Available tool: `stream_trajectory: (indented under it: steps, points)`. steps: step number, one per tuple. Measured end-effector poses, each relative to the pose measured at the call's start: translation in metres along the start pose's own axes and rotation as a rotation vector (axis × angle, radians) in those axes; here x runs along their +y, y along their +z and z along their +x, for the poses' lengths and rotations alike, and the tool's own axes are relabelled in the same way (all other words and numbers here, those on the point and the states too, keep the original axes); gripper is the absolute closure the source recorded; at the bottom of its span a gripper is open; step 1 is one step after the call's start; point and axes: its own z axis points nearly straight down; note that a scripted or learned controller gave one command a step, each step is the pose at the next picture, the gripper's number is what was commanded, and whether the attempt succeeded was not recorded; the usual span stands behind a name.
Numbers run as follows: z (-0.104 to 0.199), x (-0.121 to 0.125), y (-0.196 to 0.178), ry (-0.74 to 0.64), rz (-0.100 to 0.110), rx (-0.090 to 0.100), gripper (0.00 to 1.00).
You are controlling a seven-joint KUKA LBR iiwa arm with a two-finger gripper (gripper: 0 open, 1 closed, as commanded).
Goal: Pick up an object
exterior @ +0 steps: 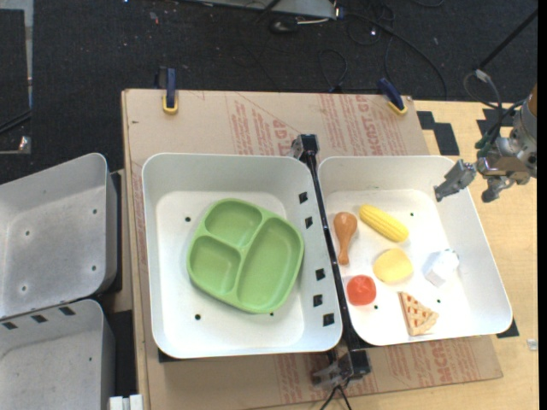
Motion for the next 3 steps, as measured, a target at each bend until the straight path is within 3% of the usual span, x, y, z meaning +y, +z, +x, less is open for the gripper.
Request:
stream_trajectory:
  steps: [1,3]
  points:
    - [0.000,0.001,-0.002,-0.001,-0.004,-0.001,0.00]
    - [0.011,-0.008,0.121,0.002,0.001,0.002,0.00]
